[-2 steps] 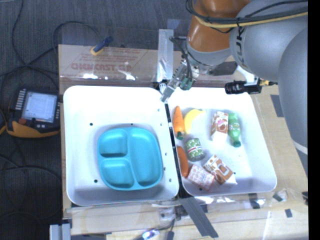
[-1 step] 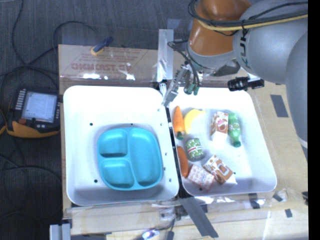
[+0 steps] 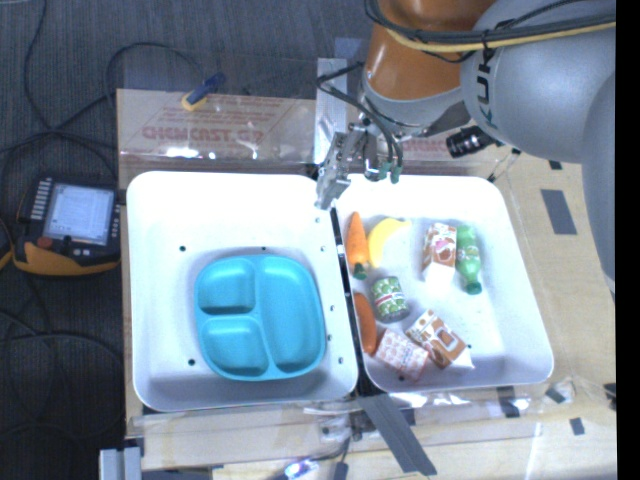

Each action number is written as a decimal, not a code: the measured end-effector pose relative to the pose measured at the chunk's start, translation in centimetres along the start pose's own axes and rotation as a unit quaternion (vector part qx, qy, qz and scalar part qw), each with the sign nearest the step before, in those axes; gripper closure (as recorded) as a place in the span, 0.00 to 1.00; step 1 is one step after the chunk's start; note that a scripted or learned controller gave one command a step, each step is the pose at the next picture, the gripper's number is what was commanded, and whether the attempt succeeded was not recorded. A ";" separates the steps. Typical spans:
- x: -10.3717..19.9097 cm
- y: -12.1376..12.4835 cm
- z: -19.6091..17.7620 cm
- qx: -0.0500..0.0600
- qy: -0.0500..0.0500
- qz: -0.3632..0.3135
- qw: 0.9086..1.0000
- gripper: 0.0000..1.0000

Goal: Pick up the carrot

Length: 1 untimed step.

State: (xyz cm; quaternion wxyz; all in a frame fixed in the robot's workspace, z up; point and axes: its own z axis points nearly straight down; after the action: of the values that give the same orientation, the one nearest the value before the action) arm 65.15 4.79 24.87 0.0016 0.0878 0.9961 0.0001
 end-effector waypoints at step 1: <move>3.3 0.6 3.6 0.001 0.001 -0.030 1.000 1.00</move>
State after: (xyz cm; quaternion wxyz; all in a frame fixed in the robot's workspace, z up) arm 62.00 6.01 21.29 0.0005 0.0579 0.9983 -0.0004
